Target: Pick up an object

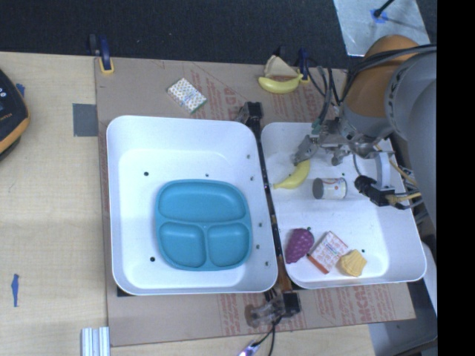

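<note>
The two-finger metal gripper (306, 154) hovers in the right white bin (401, 262), just above the yellow plastic banana (294, 177); finger state cannot be determined; approach step appears in hand; next move calls for descent onto the banana

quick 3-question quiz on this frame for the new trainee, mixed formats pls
1. True or false: the blue divided tray lies in the right bin.
2. Multiple choice: which item lies nearest the gripper? A) purple grapes B) banana in the bin C) yellow block
3. Fill in: the grey can lies on its ____.

Key:
1. False; it is in the left bin.
2. B
3. side
</note>
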Available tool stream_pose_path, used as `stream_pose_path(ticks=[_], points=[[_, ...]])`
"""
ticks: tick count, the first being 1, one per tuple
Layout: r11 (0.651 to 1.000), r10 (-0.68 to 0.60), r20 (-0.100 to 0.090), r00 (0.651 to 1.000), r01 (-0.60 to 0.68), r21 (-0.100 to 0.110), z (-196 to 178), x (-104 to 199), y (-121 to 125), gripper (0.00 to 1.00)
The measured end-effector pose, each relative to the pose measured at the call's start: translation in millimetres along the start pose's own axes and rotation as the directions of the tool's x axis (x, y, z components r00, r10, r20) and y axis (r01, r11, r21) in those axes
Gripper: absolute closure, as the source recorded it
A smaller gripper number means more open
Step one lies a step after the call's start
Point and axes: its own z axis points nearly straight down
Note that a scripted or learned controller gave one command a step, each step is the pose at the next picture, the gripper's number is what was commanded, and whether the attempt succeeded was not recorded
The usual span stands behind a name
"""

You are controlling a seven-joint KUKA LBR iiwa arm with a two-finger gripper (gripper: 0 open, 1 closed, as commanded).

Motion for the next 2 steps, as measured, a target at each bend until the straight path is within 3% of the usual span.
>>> stream_pose_path(ticks=[1, 2], points=[[1.000, -0.002, 0.001, 1.000, 0.002, 0.000, -11.2, -1.0, 0.5, 1.00], [1.000, -0.002, 0.001, 1.000, 0.002, 0.000, -11.1, -1.0, 0.4, 0.00]])
